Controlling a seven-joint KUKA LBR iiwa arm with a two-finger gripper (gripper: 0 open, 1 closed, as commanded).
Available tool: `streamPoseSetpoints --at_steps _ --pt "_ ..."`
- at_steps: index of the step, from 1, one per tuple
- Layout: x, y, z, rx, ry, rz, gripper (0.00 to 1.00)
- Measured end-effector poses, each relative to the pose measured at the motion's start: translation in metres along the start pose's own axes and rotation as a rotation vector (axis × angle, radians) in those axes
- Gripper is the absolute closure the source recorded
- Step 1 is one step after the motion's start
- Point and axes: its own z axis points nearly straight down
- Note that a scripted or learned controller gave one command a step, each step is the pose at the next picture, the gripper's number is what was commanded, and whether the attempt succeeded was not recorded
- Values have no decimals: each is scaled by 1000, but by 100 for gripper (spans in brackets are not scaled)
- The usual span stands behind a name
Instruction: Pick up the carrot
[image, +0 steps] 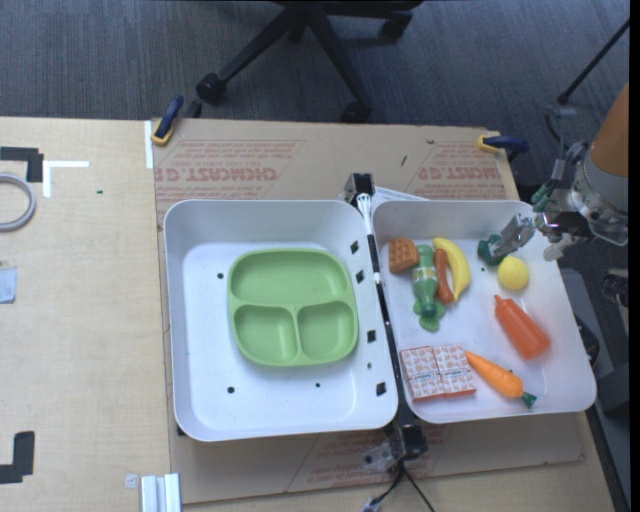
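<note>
1. Right, starting big: two white bins side by side on the bench, left bin (190, 330) and right bin (570, 370), touching along the middle seam.
2. Filling much of the left bin, a green divided plate (293, 305), three compartments, nothing in them.
3. Reaching in at 3 o'clock of the frame, the grey arm (600, 195), wrist over the right bin's upper right corner.
4. At the arm's tip, the gripper (512, 236), hanging at about 1 o'clock of the right bin, just above a yellow lemon (513, 273); fingers slightly parted, nothing between them.
5. Below the lemon, an orange bottle (522, 328), lying slanted toward 5 o'clock.
6. At 6 o'clock of the right bin, a pink patterned box (437, 371), lying flat.
7. Touching the box's right edge, the carrot (495, 376), lying on the bin floor with green top pointing to 4 o'clock, well apart from the gripper.
8. Up at 11 o'clock, a banana (455, 265), a green bottle (428, 292) and a small waffle-like piece (402, 255), clustered close.
</note>
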Motion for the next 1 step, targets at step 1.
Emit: streamPoseSetpoints --at_steps 1 --pt "-16 -59 104 -1 0 -56 0"
